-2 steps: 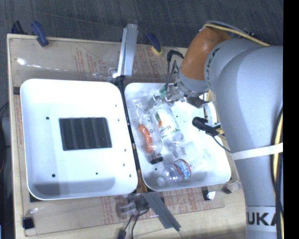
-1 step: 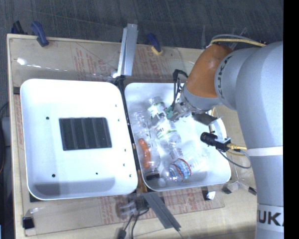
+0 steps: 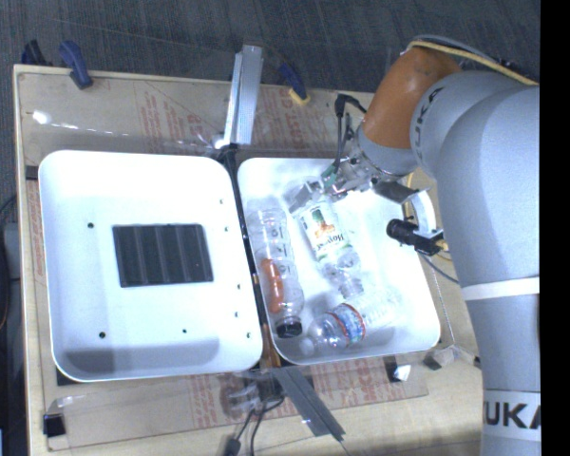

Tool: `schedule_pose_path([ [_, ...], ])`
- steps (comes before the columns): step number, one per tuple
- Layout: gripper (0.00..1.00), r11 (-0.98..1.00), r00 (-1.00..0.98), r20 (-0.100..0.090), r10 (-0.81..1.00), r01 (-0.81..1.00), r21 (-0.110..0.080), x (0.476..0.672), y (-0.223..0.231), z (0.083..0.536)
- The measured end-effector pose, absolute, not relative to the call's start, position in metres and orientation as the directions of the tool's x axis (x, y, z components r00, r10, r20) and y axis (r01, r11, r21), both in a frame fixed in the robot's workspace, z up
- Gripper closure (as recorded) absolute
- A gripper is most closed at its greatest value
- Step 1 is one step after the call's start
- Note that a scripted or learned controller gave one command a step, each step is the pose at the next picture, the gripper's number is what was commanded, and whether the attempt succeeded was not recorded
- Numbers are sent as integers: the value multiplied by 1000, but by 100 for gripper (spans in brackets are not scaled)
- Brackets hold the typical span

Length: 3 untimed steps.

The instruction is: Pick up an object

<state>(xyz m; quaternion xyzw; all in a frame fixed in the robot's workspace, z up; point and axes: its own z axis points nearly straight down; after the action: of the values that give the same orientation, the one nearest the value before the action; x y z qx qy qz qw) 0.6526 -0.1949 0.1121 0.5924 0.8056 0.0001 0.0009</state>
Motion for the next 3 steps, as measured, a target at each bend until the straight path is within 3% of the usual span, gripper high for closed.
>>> schedule_pose_path([
  [1, 0, 574, -574, -2, 819, 819, 1, 658, -195, 94],
  [2, 0, 580, -580, -4, 815, 815, -2, 621, -187, 93],
  [3, 100, 583, -583, -7, 812, 812, 2, 623, -187, 106],
])
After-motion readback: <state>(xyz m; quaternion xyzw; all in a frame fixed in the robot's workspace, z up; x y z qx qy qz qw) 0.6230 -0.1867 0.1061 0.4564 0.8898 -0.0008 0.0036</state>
